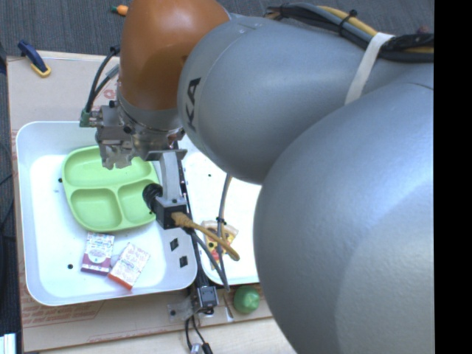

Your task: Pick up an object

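Note:
A light green divided plate point(103, 194) lies in the left white bin point(37, 220). Nearer the front of that bin are a maroon packet point(98, 253) and an orange-and-white packet point(130, 265), side by side. My gripper point(118, 152) hangs below the orange wrist band, right over the plate's far rim. The arm's bulk hides most of the right bin.
A small green ball point(247, 299) shows at the front of the right bin, just below the arm. A blue-and-yellow tool point(33, 57) lies on the bench beyond the left bin. The left bin's near-left floor is bare white.

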Robot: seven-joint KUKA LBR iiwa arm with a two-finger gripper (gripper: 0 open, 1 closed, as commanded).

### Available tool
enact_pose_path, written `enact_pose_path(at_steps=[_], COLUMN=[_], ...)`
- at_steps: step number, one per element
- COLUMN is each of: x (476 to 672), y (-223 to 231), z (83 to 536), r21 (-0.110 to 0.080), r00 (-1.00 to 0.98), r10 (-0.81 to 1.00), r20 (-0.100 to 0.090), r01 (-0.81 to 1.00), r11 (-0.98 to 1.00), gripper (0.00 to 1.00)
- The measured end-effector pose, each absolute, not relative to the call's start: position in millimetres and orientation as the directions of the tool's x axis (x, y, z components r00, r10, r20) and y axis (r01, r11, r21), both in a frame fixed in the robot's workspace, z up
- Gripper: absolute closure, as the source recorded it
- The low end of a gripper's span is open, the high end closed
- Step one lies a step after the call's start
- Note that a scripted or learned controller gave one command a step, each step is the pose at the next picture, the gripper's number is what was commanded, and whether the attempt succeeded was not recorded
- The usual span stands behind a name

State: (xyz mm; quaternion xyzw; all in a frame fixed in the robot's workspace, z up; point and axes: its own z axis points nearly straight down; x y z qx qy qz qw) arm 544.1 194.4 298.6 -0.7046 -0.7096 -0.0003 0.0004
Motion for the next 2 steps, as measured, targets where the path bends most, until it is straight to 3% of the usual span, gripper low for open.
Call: enact_pose_path(at_steps=[1,2], x=[582.0,612.7], y=[218,218], z=[194,170], r21=[-0.006,-0.003], r00=[-0.009,-0.01], r10=[1.0,1.0], r20=[-0.001,-0.001], r01=[1.0,1.0], r11=[0.009,0.01], gripper=[1.0,1.0])
